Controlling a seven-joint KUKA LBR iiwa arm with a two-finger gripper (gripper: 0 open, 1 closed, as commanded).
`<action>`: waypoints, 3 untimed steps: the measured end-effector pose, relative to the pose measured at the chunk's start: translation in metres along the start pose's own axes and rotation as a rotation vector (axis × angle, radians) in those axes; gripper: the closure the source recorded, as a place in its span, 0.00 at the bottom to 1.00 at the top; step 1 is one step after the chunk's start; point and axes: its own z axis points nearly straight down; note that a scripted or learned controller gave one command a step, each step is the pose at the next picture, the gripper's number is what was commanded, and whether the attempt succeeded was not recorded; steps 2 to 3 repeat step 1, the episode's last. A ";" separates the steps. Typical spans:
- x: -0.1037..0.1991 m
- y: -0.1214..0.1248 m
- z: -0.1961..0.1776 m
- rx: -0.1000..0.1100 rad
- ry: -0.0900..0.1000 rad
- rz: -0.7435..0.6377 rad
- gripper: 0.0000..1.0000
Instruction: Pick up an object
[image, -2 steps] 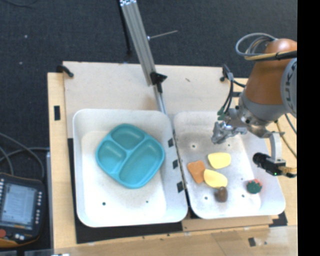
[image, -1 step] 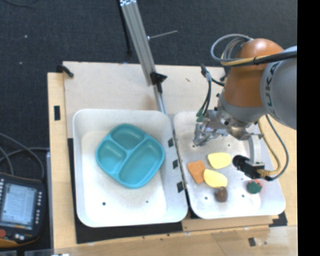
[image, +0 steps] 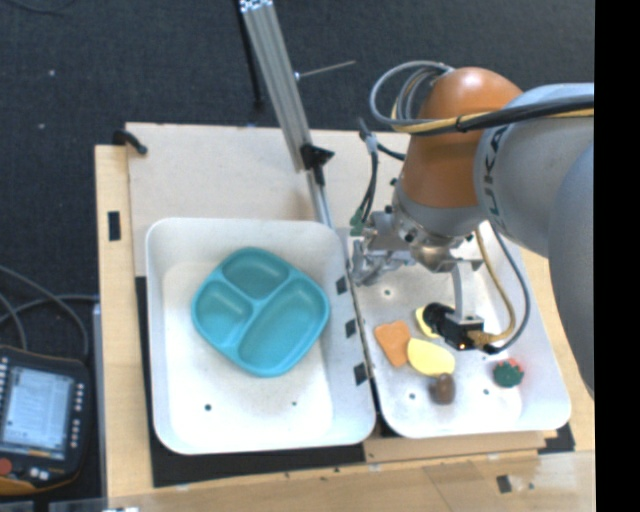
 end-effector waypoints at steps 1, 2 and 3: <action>0.056 -0.007 0.011 0.003 0.000 0.002 1.00; 0.056 -0.007 0.011 0.003 0.000 0.002 1.00; 0.056 -0.007 0.011 0.003 0.000 0.002 1.00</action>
